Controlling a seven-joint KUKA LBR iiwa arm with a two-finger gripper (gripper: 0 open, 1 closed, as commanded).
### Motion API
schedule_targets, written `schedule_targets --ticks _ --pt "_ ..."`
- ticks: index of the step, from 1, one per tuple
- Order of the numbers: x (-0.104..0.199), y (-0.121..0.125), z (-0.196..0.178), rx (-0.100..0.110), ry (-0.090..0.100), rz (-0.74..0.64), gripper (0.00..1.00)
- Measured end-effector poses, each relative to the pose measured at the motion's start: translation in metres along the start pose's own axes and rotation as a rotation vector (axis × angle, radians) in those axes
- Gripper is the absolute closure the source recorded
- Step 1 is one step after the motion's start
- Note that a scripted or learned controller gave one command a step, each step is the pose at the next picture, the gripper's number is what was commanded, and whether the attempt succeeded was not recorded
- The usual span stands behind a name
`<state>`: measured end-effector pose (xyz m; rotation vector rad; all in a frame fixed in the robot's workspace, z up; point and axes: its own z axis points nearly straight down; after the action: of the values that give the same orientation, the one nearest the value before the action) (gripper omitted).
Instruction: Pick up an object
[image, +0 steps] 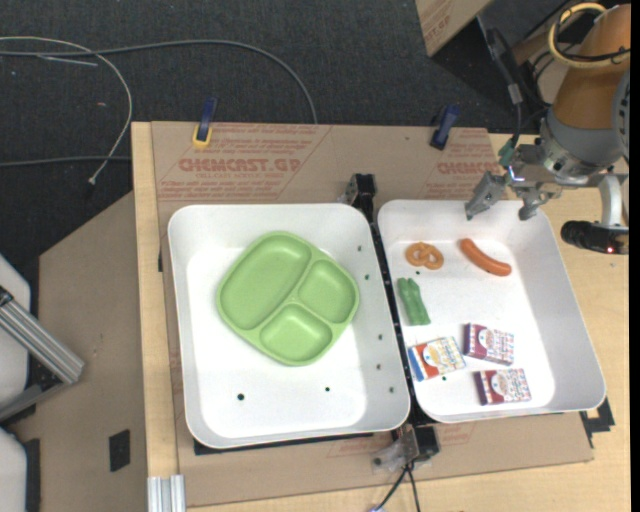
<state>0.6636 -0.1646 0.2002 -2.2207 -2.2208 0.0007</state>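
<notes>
Nearest the camera, in the right shallow white bin (575, 330), a small dark red printed carton (501, 386) lies by the near edge. Just beyond it sit a second dark red carton (488, 342) and, to its left, a white and blue printed carton (436, 357) tilted toward the bin's left wall. Further in, a flat green pod-shaped piece (412, 301) lies along the left wall. Past that, toward the far edge, a small orange-brown pretzel (424, 256) rests near the far left corner, with an orange-red sausage (485, 257) a little to its right, lying at a slant and apart from the pretzel.

In the left shallow white bin (200, 380), a light green plastic plate with three compartments (288, 297) sits around the middle, turned at an angle.

At the far edge of the right bin, the two-finger gripper (505, 203) hangs with its fingers spread apart and nothing between them, above and beyond the sausage, not touching it. The grey arm with an orange band (592, 95) reaches in from the far right corner.
</notes>
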Motion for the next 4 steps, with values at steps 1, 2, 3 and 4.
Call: schedule_targets --ticks 1,2,3,4 --pt "0.000 0.000 0.000 -0.001 0.000 0.000 0.00" --pt "-0.004 -0.001 0.041 0.001 0.001 0.000 0.00" --pt "-0.003 -0.006 0.103 0.006 0.002 0.000 0.00" --pt "-0.004 -0.004 0.112 -0.005 -0.002 -0.001 0.00"
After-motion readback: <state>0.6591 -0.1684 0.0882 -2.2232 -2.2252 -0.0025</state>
